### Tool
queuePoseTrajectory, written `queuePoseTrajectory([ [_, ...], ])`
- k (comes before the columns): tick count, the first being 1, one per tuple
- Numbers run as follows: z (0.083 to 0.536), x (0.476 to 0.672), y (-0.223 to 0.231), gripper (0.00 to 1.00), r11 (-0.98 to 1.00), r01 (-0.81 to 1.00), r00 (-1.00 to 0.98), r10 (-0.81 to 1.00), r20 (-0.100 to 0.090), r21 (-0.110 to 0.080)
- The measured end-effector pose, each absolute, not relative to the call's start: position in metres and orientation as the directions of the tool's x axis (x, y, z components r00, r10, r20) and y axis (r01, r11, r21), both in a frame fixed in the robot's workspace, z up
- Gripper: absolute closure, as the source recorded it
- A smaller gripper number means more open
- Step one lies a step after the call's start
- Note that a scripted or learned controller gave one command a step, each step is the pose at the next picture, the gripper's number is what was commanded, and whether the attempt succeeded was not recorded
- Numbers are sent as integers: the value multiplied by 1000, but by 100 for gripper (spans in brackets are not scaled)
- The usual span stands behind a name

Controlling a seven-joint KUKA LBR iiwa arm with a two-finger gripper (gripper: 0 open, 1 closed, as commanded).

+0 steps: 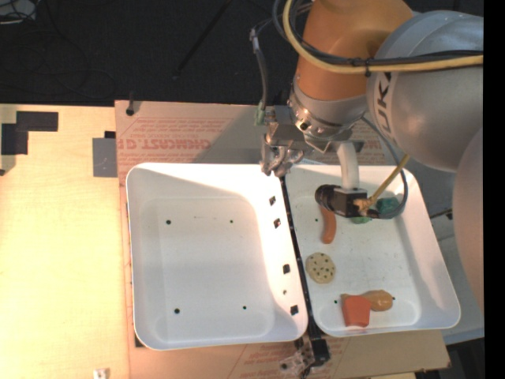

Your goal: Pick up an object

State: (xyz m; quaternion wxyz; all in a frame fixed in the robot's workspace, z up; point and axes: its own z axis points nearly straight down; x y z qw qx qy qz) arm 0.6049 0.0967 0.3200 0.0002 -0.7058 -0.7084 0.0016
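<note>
The tool (278, 161) hung over the right bin's (426, 235) far-left corner; its opening could not be told. Nearby lay an orange sausage (328, 227), likely light, slightly soft, best gripped mid-length.

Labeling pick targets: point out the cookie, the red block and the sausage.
cookie (320, 268), camera view, centre of its round speckled top.
red block (356, 310), camera view, middle of its upper face.
sausage (329, 228), camera view, midway along its length.

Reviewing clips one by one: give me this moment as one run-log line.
gripper: above bins' divider, far end | right bin: sausage, cookie, orange block, green toy | nothing seen held
</note>
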Motion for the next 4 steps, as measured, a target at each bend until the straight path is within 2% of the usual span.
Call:
queuePoseTrajectory([
  [1,299,499,61,100,-2,1000,2,1000,-1,-11],
  [2,424,494,83,100,3,1000,-3,1000,3,11],
  [3,367,474,88,100,2,1000,-2,1000,-2,-9],
  [4,493,477,103,100,3,1000,-3,1000,3,11],
])
